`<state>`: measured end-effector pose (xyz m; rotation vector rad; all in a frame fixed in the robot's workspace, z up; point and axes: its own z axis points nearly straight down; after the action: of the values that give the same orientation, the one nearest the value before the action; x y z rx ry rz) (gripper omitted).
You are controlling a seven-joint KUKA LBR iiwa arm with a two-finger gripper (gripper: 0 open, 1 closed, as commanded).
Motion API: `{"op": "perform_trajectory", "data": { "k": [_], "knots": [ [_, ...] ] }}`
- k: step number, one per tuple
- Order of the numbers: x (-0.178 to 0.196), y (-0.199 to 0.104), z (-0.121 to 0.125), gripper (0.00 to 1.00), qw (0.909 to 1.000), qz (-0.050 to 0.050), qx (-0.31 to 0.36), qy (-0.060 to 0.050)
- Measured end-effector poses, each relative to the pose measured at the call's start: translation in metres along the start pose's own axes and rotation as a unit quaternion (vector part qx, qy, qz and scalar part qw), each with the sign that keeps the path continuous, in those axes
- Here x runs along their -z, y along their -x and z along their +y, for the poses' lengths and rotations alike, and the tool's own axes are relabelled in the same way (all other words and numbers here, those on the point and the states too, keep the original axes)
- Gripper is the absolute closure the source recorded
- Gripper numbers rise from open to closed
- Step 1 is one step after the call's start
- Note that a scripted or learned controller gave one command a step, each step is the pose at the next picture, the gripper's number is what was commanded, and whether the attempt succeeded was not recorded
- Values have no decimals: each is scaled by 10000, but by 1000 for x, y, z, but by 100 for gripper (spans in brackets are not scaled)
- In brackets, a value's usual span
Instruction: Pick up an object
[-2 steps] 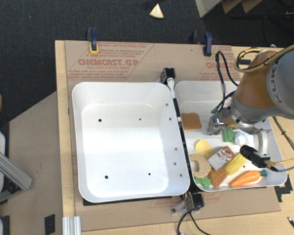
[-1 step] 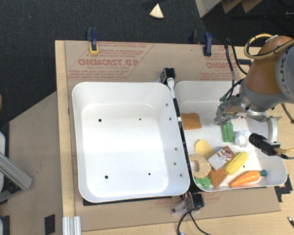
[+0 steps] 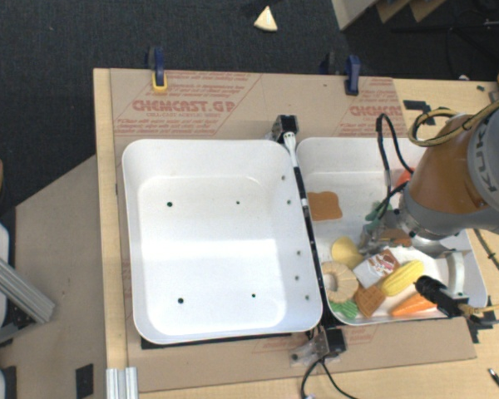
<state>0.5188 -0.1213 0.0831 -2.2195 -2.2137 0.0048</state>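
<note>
Under the arm — claw half-hidden

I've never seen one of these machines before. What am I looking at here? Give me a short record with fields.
arm: grey with an orange band, reaching in from the right over the right bin
gripper: low over the toys in the right bin
left bin: white, shallow
right bin: white, holds toy food in its near half
toys: brown slice, yellow lemon-like piece, corn cob, carrot, green piece
bench: brown board, blue clamps at the far edge
</note>
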Motion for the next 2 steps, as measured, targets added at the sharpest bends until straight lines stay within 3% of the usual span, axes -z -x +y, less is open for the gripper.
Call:
{"op": "perform_trajectory", "data": {
  "k": [1,2],
  "knots": [
    [2,111,-43,100,10000,-40,-44,28],
    [99,103,-4,100,9999,-42,27,99]
  ]
}}
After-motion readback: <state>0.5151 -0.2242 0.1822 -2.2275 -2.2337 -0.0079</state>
